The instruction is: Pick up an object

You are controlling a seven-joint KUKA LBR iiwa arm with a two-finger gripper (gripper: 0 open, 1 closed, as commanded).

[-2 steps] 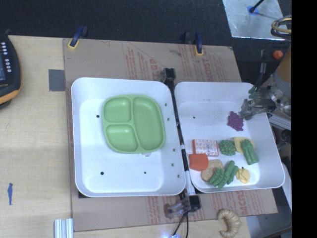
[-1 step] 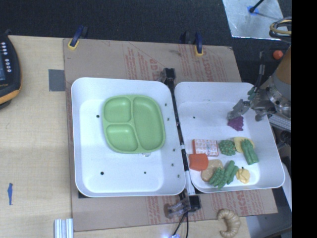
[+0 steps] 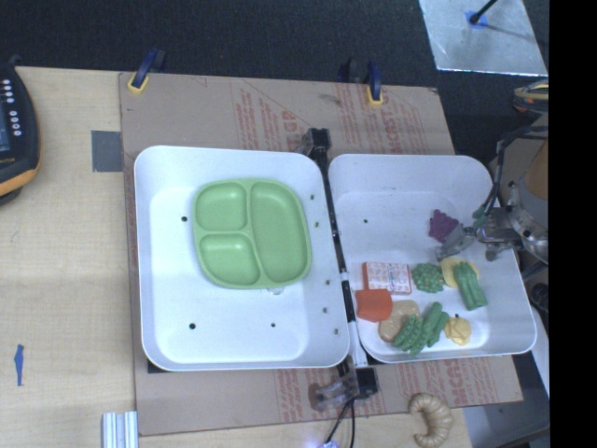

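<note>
Cardboard-covered bench [image 3: 233,110]; left bin [image 3: 159,278] holds green divided plate [image 3: 252,233]. Right bin [image 3: 392,180]: red-white packet [image 3: 386,276], red block [image 3: 374,304], green beans [image 3: 422,329], broccoli [image 3: 428,277], green pepper [image 3: 471,287], purple piece [image 3: 442,223]. Gripper [image 3: 466,239] low at right edge beside purple piece; fingers slightly parted, holding nothing visible

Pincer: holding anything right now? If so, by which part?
Nothing seen held. The pincer sits low at the right bin's right side, between the purple toy and the yellow piece, with no object visible in it.
</note>
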